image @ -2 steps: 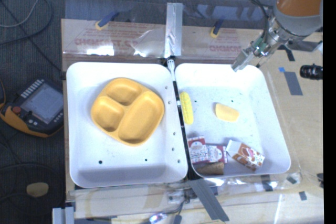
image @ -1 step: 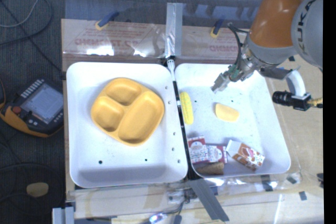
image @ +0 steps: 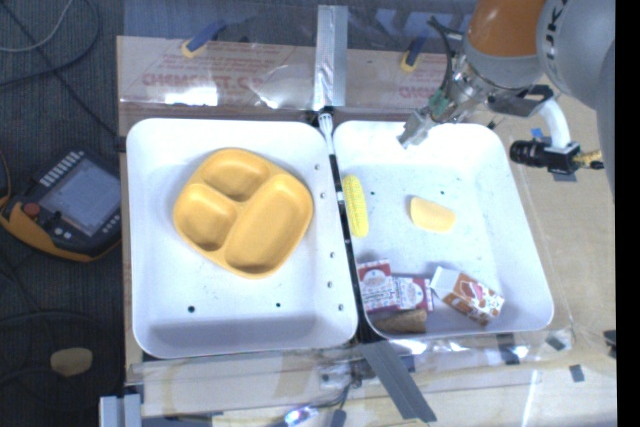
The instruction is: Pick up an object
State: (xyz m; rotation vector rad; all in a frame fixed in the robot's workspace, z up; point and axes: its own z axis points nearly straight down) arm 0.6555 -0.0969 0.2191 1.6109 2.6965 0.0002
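The arm [image: 545, 5] comes in from the right side of the view, grey with an orange band, and its gripper [image: 415, 133] hangs over the far edge of the right bin [image: 520, 235], near its far left corner. The tip is small and a little blurred, so it is not possible to tell whether it is wide or narrow; nothing is seen inside it.

In the right bin there are several small things. A pale yellow wedge-like piece [image: 431, 214] lies alone near the middle. A long yellow object like a corn cob [image: 353, 205] lies along the left wall of this bin. At the near edge there is a red and white packet [image: 387, 292] with printing on it, but the letters are too small to read. Just in front of it lies a brown piece [image: 402, 320], touching it. To the right, near but apart, is a small red and white carton [image: 468, 297], tilted; its writing also cannot be read.

The left bin [image: 150, 305] holds a yellow divided plate [image: 243, 210] with three compartments, standing a little turned.

Behind the bins lies a brown cardboard sheet [image: 200, 75] with faint red printed letters, which I cannot read with certainty. A strip of grey tape [image: 331, 55] runs over it between the bins. The floor is dark grey carpet [image: 60, 35] with black cables [image: 40, 15]. On the left lies a control pendant [image: 62, 205], orange and black with a screen.
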